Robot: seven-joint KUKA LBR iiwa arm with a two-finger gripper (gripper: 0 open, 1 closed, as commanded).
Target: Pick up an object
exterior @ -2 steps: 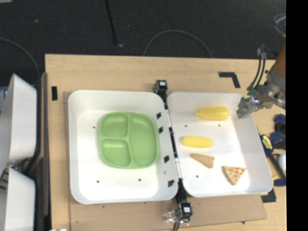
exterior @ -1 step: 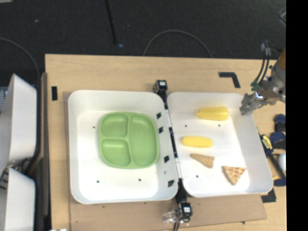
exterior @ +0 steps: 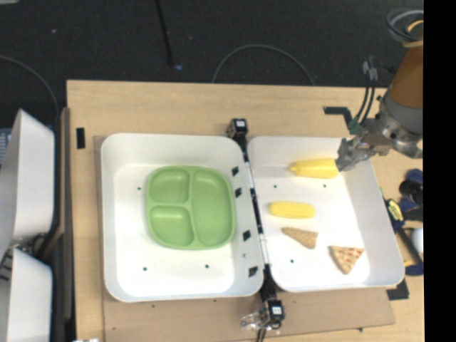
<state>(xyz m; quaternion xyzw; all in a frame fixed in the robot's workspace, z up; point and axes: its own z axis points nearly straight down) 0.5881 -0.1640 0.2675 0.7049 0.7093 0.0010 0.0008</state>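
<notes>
Down at the near edge of the desk (exterior: 85, 191), a small metal clip (exterior: 262, 318) sits where the two bins meet, too blurry to read. In the right bin (exterior: 370, 262) there's a pizza slice (exterior: 346, 257) nearest, then a brown wedge (exterior: 301, 237) just to its left. A yellow corn cob (exterior: 292, 209) lies behind those, apart from both. Over in the left bin (exterior: 121, 262), a green divided plate (exterior: 191, 206) rests flat in the middle, nothing crowding it. Farther back in the right bin lies a second yellow corn (exterior: 313, 167), and here's the claw (exterior: 347, 155) right at its right end, touching or nearly so. Whether its tips are spread or pinching the corn, I can't tell; they blur into the grey wrist. The arm (exterior: 405, 98) is cut off at the right. Beyond the desk, dark floor with thin cables (exterior: 162, 27).
</notes>
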